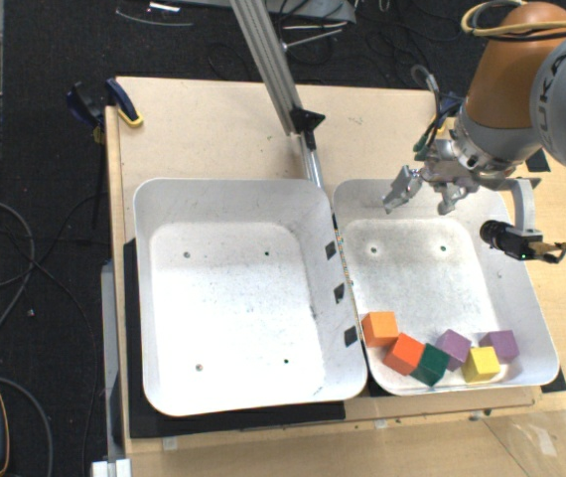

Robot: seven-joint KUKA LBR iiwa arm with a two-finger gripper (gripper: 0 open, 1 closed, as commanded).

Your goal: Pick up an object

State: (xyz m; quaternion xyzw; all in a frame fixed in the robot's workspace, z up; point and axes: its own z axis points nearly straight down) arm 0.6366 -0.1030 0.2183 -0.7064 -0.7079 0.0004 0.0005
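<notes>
The tool (pixel 424 193) is seen above the far edge of the right bin (pixel 526 296), fingers spread apart, nothing held between them and nothing touched. The blocks are clustered at the bin's near edge: orange block (pixel 379 326), red block (pixel 404 353), green block (pixel 430 366), yellow block (pixel 482 363), two purple blocks (pixel 453 345).
</notes>
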